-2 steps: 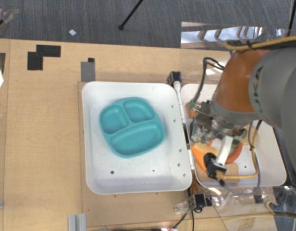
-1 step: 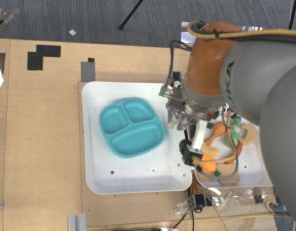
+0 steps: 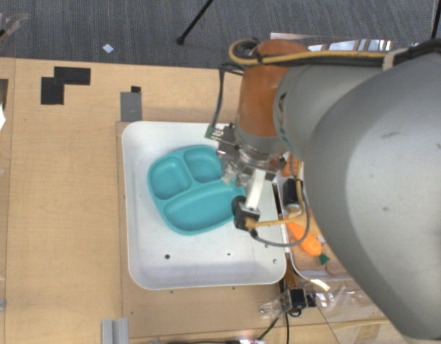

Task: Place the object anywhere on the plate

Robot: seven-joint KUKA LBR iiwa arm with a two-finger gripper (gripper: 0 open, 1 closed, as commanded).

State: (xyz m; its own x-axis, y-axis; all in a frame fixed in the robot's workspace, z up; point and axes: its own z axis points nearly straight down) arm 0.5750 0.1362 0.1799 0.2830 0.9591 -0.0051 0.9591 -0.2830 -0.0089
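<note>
The end effector (image 3: 233, 169) hangs over the 3 o'clock edge of the teal divided plate (image 3: 188, 192), presumably so that a release would land in a compartment; whether it is open, closed or gripping cannot be told, since the wrist hides it. An orange object (image 3: 311, 245), judged to be the task's thing, is seen at 4 o'clock from the plate, past the white bin's (image 3: 199, 267) rim. The pale wooden tabletop (image 3: 63, 213) is bordered at 12 o'clock by grey carpet (image 3: 99, 13).
</note>
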